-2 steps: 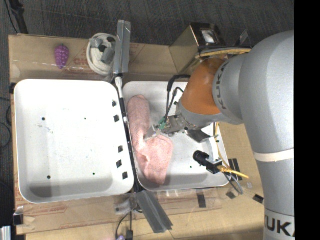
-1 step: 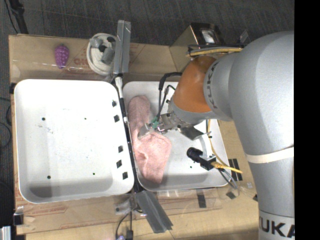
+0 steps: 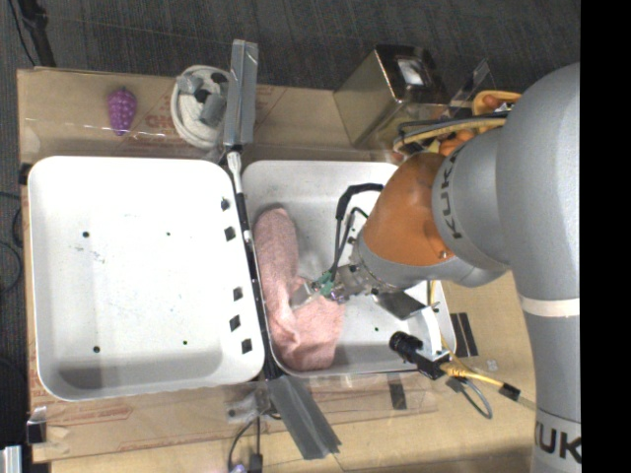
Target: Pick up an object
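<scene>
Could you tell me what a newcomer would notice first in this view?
The big grey arm with its orange band looms over the right white bin, its gripper down at a crumpled pink cloth by the bin's left wall. A small purple grape-like bunch sits on the bench beyond the left bin.

Gripper (image 3: 330,286) fingertips perhaps against pink cloth (image 3: 291,289), hidden beneath the wrist.

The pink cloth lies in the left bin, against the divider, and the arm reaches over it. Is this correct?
Not quite. The camera view shows the pink cloth in the right bin, not the left one. The rest holds: it lies against the divider, and the arm reaches over it.
</scene>
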`<move>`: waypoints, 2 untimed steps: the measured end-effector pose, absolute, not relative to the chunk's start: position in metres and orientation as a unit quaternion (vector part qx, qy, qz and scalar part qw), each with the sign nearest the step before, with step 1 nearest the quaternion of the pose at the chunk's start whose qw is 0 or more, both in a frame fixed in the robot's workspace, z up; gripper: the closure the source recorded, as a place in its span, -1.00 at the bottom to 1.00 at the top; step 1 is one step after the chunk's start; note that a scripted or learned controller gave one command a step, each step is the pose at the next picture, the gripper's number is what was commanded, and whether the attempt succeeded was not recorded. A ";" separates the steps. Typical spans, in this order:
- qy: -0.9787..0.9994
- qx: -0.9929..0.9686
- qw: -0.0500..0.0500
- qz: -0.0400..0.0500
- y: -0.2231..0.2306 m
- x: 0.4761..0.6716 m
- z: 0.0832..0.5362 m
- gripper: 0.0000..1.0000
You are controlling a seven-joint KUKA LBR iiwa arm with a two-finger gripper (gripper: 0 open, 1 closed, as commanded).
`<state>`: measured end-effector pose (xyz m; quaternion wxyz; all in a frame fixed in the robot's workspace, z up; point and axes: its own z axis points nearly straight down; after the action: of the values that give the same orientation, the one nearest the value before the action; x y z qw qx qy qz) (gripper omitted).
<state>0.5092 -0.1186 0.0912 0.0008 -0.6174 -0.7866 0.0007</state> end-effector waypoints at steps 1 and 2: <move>-0.801 -0.599 -0.001 0.000 -0.170 0.541 0.225 -1.00; -0.875 -0.484 -0.002 0.000 -0.206 0.561 0.272 -1.00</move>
<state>0.5609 -0.2061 0.2719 -0.0017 -0.4840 -0.8750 0.0004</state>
